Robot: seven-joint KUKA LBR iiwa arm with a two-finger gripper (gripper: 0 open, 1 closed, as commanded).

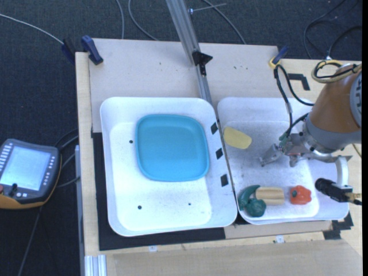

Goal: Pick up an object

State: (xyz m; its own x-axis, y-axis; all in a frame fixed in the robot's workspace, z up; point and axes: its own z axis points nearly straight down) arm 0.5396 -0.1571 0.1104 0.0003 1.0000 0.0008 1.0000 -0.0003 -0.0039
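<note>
Camera view: arm [336,111] reaches leftward over right bin [253,117], tool [280,156] fingers spread apart, clamping nothing

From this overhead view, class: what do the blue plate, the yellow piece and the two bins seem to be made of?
Blue plate: likely plastic, smooth, even colour with a soft sheen. Yellow piece: perhaps plastic or foam, matte; too small to tell. Left bin and right bin: apparently white moulded plastic, with rounded rims and dark speckling.
</note>
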